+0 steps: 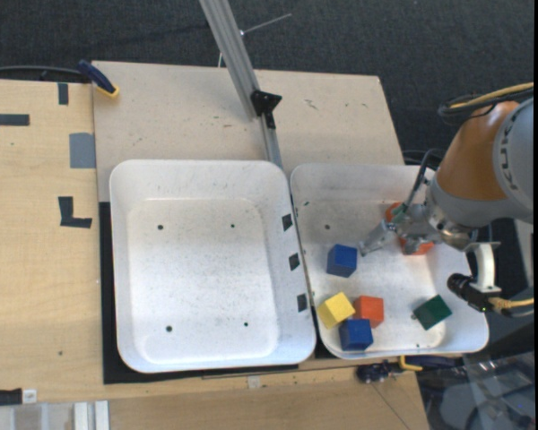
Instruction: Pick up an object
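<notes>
Grey arm with orange band (480, 159) enters from the right, cut off at the frame edge, and hangs over the right shallow white bin (316, 191). Two-finger gripper (396, 231) sits low in that bin's upper right; whether its fingers are apart or together cannot be told, the wrist body covers them. A small red-orange object (420, 248) shows in scraps just beside the gripper, mostly hidden, shape and long axis unreadable. Clear in the same bin: blue cube (342, 260) at centre, turned slightly; yellow cube (337, 308), orange cube (370, 309) and second blue cube (356, 333) clustered touching near the front; dark green block (431, 312) apart to the right, set diagonally. Left white bin (125, 186) alongside.
</notes>
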`<act>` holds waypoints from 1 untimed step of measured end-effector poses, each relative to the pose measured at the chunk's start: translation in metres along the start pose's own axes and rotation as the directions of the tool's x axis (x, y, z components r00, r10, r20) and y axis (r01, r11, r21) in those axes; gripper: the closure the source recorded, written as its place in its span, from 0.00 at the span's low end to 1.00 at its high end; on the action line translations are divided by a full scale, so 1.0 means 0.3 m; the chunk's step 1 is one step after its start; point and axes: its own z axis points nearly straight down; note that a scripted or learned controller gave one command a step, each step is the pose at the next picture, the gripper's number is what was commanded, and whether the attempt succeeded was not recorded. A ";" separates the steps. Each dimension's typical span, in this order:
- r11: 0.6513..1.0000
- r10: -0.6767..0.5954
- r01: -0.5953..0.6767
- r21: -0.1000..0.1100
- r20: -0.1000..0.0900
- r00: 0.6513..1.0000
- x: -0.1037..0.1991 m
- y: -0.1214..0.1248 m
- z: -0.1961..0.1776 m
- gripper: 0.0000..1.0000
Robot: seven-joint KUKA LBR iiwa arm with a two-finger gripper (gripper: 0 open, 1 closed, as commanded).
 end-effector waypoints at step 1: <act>1.000 -0.002 0.002 -0.004 0.000 1.000 0.003 0.005 -0.042 1.00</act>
